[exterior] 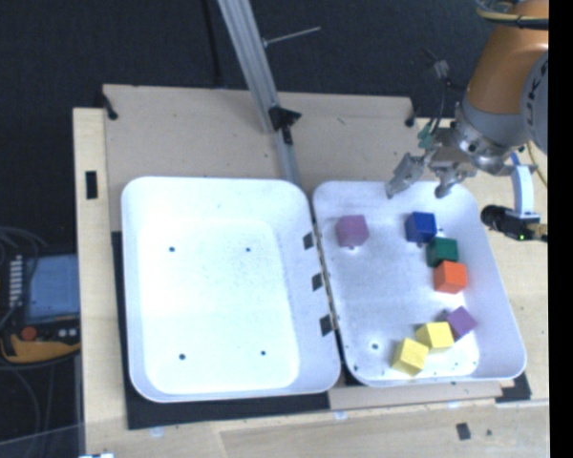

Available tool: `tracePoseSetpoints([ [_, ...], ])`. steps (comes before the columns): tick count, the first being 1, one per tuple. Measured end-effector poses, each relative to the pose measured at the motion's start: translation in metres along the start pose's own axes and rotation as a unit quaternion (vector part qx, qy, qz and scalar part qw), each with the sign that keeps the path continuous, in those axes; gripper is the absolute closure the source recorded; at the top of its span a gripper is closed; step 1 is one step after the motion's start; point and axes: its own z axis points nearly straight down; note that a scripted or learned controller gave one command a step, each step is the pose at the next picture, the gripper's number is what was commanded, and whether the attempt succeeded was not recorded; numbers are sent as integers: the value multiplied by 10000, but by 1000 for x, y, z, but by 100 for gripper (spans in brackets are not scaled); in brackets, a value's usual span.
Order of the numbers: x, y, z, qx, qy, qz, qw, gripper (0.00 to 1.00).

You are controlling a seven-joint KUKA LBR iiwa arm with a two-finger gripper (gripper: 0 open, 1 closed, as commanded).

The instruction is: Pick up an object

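My gripper (422, 183) hangs open over the far edge of the right bin (382, 284), with nothing between its fingers. Just below it lies a blue cube (421, 226). A green cube (444, 250) and an orange cube (450, 276) sit in a row toward the bin's right side. A pink-purple cube (351, 229) rests alone at the bin's upper left. Near the front edge are two yellow cubes (411, 355) (436, 335) and a purple cube (460, 322).
The left bin (215, 284) lies beside the right one, with black clips along the seam between them. A slanted metal rail (253, 65) crosses above the bins at the back. A blue device with cables (48, 289) sits at the far left.
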Motion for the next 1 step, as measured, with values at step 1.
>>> tracePoseSetpoints([
  [1, 0, 0, 0, 3, -5, -7, 10000, 0],
])
